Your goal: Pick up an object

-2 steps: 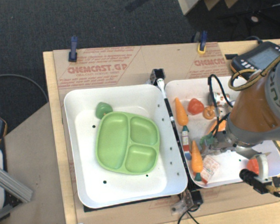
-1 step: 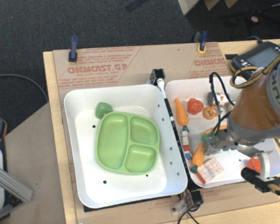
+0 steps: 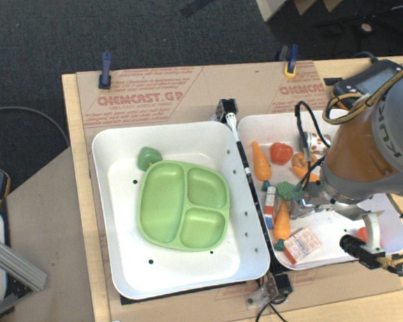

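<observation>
Right white bin (image 3: 397, 234): grey arm's gripper (image 3: 305, 202) lowered among small toys.
Fingers' state cannot be told; orange plastic carrot (image 3: 282, 222) lies just beside.

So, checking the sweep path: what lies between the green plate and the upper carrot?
In the camera view, between the plate and the carrot run the two bins' rims and a black bar.

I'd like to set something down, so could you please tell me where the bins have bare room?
Left bin: bare floor runs in front of the green divided plate, along its left wall, and behind the plate right of the small green object. Right bin: crowded with carrots, a tomato and a packet, under the arm.
</observation>
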### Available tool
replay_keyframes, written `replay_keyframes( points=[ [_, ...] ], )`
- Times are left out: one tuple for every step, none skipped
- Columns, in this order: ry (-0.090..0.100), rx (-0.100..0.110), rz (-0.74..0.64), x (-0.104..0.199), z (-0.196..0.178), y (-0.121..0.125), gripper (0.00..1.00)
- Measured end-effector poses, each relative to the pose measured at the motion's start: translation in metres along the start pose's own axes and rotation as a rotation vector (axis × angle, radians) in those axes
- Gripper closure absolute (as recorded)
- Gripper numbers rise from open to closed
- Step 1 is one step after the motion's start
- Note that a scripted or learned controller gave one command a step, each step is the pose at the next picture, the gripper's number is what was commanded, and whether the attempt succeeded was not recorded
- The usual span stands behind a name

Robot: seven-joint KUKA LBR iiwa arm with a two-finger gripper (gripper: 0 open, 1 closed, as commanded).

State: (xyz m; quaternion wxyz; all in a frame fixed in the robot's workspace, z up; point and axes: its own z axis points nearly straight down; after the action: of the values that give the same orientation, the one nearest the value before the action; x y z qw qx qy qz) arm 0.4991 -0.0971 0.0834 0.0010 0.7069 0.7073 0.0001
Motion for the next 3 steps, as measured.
replay_keyframes(
  points=[
    [0.0, -0.002, 0.001, 0.0, -0.011, 0.0, 1.0],
    [0.006, -0.018, -0.011, 0.1, -0.218, 0.003, 1.0],
    [0.003, 0.015, -0.004, 0.151, -0.095, -0.019, 1.0]
  ],
)
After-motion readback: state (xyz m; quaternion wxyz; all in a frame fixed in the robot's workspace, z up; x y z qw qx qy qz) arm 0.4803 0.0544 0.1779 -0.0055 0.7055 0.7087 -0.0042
